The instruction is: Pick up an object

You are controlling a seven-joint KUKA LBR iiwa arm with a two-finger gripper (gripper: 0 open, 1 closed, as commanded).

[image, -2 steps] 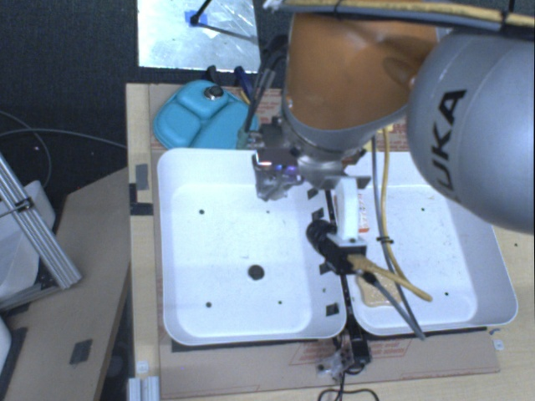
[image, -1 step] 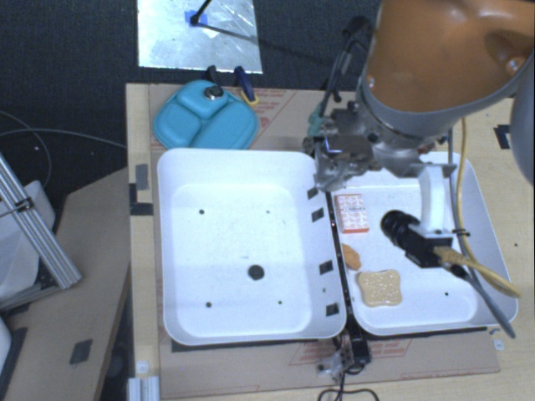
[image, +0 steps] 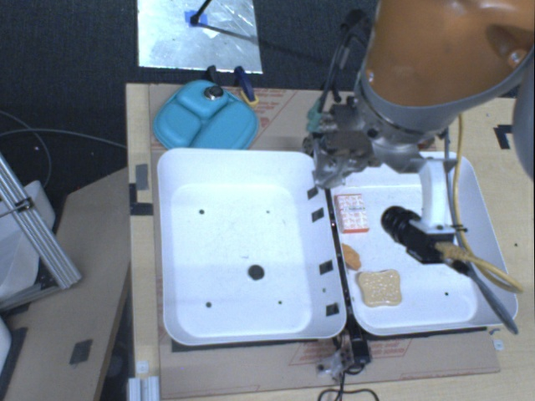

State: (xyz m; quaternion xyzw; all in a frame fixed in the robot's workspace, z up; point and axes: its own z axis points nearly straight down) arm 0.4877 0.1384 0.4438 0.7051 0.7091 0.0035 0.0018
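My gripper (image: pixel 331 167) hangs over the back left corner of the right bin (image: pixel 468 303), close to the wall between the two bins. Just in front of it lies a small white packet with a red print (image: pixel 351 213). Nearer the front lie a small orange-brown piece (image: pixel 351 257) and a tan slice that looks like toast (image: pixel 380 287). Nothing shows between the gripper and these things. The large orange and grey arm covers the back of the right bin.
The left bin (image: pixel 192 307) holds one small dark round thing (image: pixel 256 272). Behind it a blue lidded container (image: pixel 206 117) rests on the bench, with a shiny metal sheet (image: pixel 199 22) further back. A metal frame (image: pixel 33 232) stands at far left.
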